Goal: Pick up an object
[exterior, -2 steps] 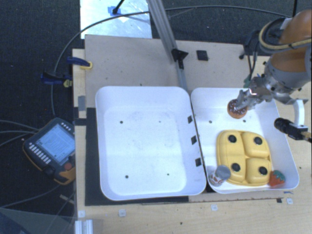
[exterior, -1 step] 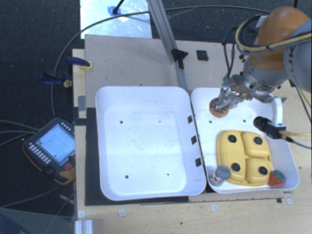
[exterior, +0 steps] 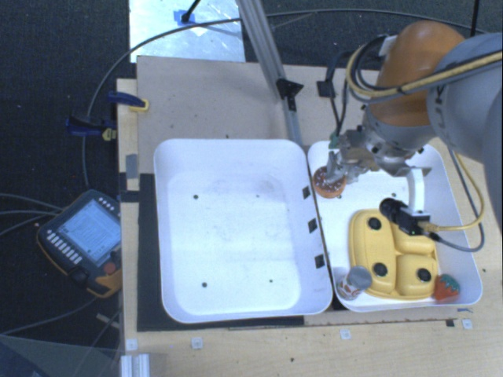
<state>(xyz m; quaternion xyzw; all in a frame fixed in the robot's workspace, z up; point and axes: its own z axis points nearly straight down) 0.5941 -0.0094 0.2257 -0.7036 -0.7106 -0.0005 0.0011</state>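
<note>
My gripper (exterior: 335, 171) hangs over the far left corner of the right bin (exterior: 464, 234). Directly beneath its tip is a small round brown thing (exterior: 326, 184), like a doughnut, partly covered by the gripper. Whether the gripper touches it or holds it is not visible. A large yellow moulded toy (exterior: 393, 256) with dark round holes lies in the near half of the right bin. A small grey-capped cup (exterior: 354, 281) stands at that bin's near left corner. A red strawberry-like piece (exterior: 446, 287) rests at its near right corner.
The left bin (exterior: 232, 230) adjoins the right one, their rims meeting just left of the gripper. A slanted grey pole (exterior: 267, 49) rises behind the bins. A teach pendant (exterior: 82, 238) lies off the bench to the left.
</note>
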